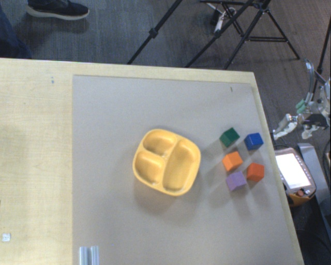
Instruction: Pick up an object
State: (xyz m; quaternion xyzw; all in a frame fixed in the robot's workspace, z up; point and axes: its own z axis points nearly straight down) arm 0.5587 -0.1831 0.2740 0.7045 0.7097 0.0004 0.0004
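A yellow divided plate (167, 161) with three compartments sits on the grey mat (103, 129) of the table (31, 129). Right of the plate lie five small blocks: green (229, 137), blue (253, 141), orange (232, 161), red-orange (255, 172) and purple (236, 181), close together but apart.

Mat: a large flat grey mat (129, 227) covers most of the surface.
Surface: a pale wooden surface (31, 155) shows bare left of the mat and as a narrow band along the mat's far edge.
Floor: dark grey carpet floor (103, 31) lies beyond the mat's far edge.
Shoe: a dark shoe (58, 9) rests on the floor, beyond the mat's far left corner.
Stand: thin black metal stand legs (243, 26) spread on the floor beyond the mat's far right corner.
Screen: a small device with a bright white screen (293, 171) sits just beside the mat's right edge.
Strip: a short pale ribbed strip (88, 254) lies on the mat near its near left corner.
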